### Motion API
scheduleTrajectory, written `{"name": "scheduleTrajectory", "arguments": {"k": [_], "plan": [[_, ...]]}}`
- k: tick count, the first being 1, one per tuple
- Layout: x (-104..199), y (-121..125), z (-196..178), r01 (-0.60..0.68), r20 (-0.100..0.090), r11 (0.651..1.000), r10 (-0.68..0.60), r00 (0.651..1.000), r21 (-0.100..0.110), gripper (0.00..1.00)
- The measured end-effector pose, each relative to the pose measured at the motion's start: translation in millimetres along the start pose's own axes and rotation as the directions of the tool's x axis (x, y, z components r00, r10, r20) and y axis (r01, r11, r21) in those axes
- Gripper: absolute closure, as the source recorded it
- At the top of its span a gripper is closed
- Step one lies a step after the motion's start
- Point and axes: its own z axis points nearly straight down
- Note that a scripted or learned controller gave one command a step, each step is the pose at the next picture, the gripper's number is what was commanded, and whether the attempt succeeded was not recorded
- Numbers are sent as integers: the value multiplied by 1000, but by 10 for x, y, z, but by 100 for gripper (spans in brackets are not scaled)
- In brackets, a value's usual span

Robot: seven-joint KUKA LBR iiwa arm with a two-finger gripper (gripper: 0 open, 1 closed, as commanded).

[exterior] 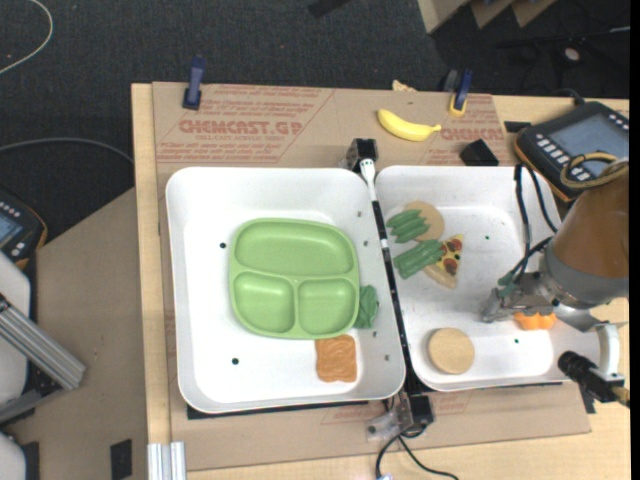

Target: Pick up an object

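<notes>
The right bin (480,193) holds a tan round cookie (451,350), a pizza slice (445,261), two green bean pods (408,224) on a tan disc, and a small orange toy (536,319). My gripper (508,302) is low over the right side of this bin, its tip just left of the orange toy and touching or nearly touching it. The arm's orange band (600,238) hides the bin's right wall. Nothing is visibly lifted.
In the left bin (195,268) lie a green divided plate (294,277), an orange salmon-like piece (337,358) and a small green leafy toy (368,306). A yellow banana (407,125) rests on the bench behind the bins. A handheld pendant (575,143) sits at the far right.
</notes>
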Motion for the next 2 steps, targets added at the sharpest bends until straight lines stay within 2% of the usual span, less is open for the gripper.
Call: {"name": "scheduleTrajectory", "arguments": {"k": [1, 2], "plan": [[516, -124, -307, 6, -2, 1000, -6, 1000, -3, 100], [917, -99, -1684, 9, 3, 1000, -9, 1000, -21, 100]]}}
